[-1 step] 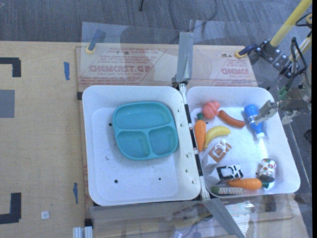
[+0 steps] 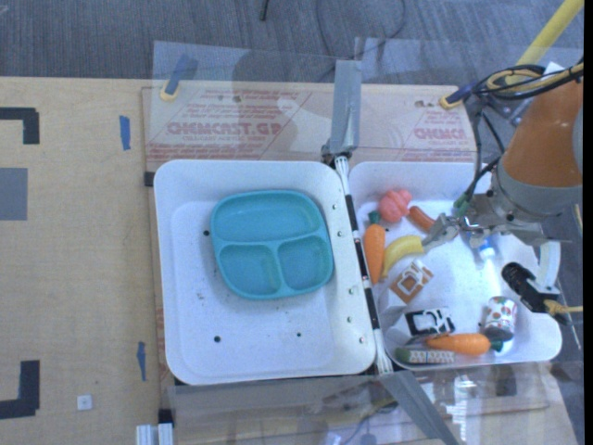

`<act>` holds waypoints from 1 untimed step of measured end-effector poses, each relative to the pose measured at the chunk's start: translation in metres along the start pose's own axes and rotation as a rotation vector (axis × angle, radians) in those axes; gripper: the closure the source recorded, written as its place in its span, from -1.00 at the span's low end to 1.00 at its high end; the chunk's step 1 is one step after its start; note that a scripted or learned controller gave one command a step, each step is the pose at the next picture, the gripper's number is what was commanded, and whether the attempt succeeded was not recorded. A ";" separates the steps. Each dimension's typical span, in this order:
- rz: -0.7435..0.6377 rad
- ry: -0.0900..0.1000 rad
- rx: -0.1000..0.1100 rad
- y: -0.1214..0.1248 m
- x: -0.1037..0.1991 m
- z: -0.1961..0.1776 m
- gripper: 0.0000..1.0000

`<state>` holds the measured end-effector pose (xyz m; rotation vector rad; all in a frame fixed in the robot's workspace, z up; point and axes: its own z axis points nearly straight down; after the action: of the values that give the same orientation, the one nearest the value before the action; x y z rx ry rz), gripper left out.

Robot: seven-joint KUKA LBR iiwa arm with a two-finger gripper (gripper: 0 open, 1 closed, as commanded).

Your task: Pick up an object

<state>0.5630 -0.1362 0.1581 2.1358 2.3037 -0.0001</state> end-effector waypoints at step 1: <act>0.027 -0.003 -0.008 0.062 0.002 0.070 -1.00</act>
<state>0.6242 -0.1296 0.0882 2.1616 2.2694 0.0064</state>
